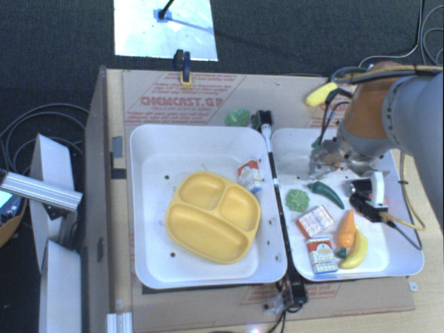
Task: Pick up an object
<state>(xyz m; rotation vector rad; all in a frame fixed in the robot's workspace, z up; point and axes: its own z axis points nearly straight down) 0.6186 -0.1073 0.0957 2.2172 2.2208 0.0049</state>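
In the left bin [149, 186] a divided plate [212, 216] lies with a small carton [250, 175] at its right. The right bin [402, 255] holds a pepper [327, 193], broccoli [297, 200], two cartons [316, 220], a carrot [345, 229] and a banana [357, 250].

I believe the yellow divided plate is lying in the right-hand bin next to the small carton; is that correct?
Not quite. The camera view shows the yellow divided plate lying in the left bin, not the right one. The rest holds: a small carton sits beside it, at its upper right edge.

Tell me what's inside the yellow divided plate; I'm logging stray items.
The yellow divided plate shows three bare compartments. A small carton stands beside its upper right rim. The bin floor beneath it is covered.
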